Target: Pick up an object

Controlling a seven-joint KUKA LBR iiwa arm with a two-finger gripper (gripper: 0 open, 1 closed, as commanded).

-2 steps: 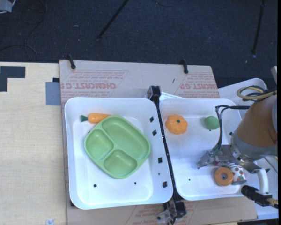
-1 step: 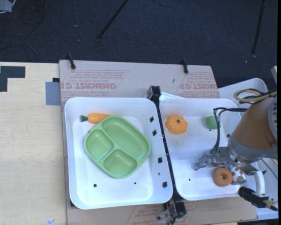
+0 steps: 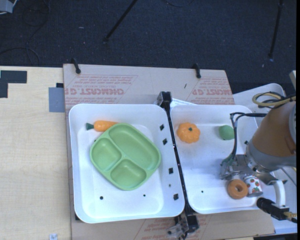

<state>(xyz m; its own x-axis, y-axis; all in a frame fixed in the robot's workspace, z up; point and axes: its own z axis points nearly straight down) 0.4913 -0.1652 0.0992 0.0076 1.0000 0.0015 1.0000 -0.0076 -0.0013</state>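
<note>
In the right bin (image 3: 205,204) lie an orange pumpkin-like toy (image 3: 188,133), a small green object (image 3: 226,132) and a brown doughnut-shaped ring (image 3: 237,189). My gripper (image 3: 236,173) is low in the right bin's near right part, just above the ring and touching or almost touching it. The arm's orange band (image 3: 275,134) rises behind it to the right. A small white and red piece (image 3: 254,186) lies beside the ring. In the left bin (image 3: 85,204) rest a green divided plate (image 3: 125,155) and an orange carrot (image 3: 103,126).
A black divider (image 3: 172,159) runs between the two bins. Cardboard (image 3: 140,86) lies under the bins and a wooden bench top (image 3: 25,159) spreads to the left. Cables (image 3: 270,98) hang at the right.
</note>
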